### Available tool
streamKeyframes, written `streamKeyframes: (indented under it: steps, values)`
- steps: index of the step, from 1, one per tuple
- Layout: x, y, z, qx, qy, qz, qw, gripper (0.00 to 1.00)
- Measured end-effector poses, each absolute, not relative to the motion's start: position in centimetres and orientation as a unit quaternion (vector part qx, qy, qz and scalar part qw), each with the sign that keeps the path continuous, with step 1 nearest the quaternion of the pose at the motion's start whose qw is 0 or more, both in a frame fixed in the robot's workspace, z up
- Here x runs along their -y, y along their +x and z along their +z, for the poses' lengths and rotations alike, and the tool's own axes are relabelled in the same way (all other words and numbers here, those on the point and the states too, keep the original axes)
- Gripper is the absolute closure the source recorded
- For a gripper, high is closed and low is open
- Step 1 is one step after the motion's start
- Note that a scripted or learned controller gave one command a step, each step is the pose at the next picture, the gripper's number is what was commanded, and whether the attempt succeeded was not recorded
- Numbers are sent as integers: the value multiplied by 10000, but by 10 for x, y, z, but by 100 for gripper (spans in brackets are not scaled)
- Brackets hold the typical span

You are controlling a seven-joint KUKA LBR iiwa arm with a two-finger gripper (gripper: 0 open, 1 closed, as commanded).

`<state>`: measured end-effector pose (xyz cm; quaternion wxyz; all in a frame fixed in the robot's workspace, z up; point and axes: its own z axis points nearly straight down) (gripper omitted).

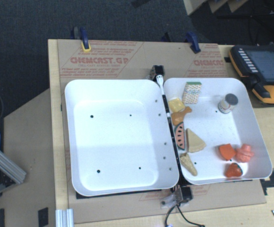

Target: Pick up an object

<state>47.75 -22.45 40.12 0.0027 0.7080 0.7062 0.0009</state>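
The tool's state cannot be told. In the right shallow white bin [250, 122], a watermelon-slice toy [180, 137] lies against the left wall, long axis running near to far. Beside it lies a tan wedge [195, 142]. The brown cardboard worktop [104, 60] reads "CHEMCAST".

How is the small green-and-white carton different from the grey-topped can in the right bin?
The carton is box-shaped with green and white print; the can is round and grey on top. The carton stands near the bin's far edge, the can farther right. Both are in the right bin, apart from each other.
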Motion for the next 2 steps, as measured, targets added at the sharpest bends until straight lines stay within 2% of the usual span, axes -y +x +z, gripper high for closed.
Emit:
streamKeyframes:
  steps: [1, 2]
  values:
    - [224, 479, 545, -7077, 7064, 38, 105, 100]
    - [140, 479, 390, -7098, 7044, -30, -74, 100]
